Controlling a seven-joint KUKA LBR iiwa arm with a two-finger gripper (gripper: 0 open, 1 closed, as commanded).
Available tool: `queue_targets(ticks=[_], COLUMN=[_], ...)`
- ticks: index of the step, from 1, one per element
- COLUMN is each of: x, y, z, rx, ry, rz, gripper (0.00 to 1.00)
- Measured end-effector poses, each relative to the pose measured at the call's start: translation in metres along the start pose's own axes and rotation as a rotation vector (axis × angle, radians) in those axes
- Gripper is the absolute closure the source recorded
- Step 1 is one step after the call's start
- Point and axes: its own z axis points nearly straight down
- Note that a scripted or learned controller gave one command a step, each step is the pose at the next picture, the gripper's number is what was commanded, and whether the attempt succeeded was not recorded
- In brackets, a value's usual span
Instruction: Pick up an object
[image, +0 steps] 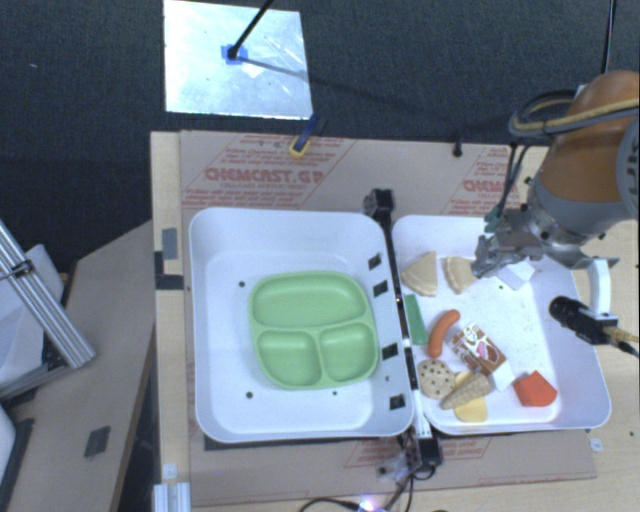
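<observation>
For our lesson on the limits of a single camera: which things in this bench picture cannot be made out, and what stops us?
- Hand, camera view: the arm's own wrist covers it, so its opening is unreadable.
- Arm: cut off by the right edge.
- Wrapped snack in the right bin: print too small to read.

Looks like a robotics lab: arm (585, 150) over a bench (260, 165) with two white bins (215, 240), aluminium framing (35, 300), loose cables.
</observation>
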Motion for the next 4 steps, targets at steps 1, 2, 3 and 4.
queue_targets(ticks=[1,2,3,4], x=[0.041,0.089,0.144,0.140], y=[-0.020,-0.029,-0.061,-0.064], z=[0.012,0.011,0.016,0.012], rx=[0.002,0.001,0.003,0.001], ry=[0.000,0.000,0.001,-0.001], rz=[0.001,0.000,0.000,0.008], gripper=[1.00,1.00,1.00,1.00])
